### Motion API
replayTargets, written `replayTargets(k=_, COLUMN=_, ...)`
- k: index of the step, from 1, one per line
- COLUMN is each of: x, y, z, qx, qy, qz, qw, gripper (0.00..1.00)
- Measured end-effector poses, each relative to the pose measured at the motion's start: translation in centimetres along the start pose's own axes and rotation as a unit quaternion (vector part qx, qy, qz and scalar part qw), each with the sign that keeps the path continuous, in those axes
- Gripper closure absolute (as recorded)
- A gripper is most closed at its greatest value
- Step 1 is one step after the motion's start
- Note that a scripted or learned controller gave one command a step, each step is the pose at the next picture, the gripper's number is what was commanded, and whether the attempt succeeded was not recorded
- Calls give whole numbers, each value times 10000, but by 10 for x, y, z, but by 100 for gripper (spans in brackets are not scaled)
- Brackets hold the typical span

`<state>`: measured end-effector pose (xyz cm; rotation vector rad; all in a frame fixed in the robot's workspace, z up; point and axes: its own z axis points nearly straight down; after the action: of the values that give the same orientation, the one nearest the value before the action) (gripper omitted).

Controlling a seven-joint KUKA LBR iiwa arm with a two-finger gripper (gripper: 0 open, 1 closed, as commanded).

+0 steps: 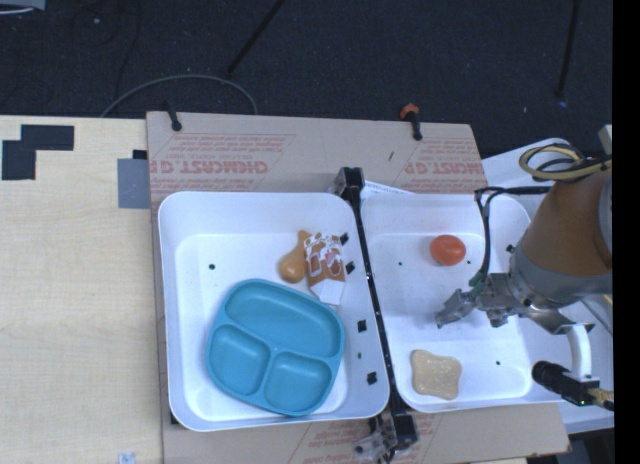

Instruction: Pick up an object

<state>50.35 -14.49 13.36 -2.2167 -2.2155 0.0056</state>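
My gripper (452, 313) hovers low over the middle of the right bin (400, 227), reaching in from the right. A red tomato-like ball (448, 249) lies toward the bin's back, above the gripper in the view. A pale beige flat piece (437, 373) lies near the bin's front edge, below the gripper. I see nothing between the fingers. In the left bin (185, 252) lie a blue divided plate (275, 345), an orange-brown piece (293, 264) and a brown and white packet (324, 258).
A black divider (365, 282) runs between the two bins. The arm's grey wrist and orange band (565, 237) cover the right bin's right side. Cardboard (300, 157) lies under the bins, with clamps at its back edge.
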Motion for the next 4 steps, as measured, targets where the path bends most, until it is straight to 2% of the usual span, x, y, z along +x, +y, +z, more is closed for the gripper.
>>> replayTargets(k=1, x=1, y=0, z=48, qx=-20, qy=-8, qz=4, qw=10000, gripper=0)
replayTargets(k=2, x=-1, y=1, z=35, qx=-31, qy=-8, qz=33, qw=10000, gripper=100)
replayTargets(k=4, x=-4, y=1, z=-80, qx=-51, qy=-16, qz=-9, qw=10000, gripper=100)
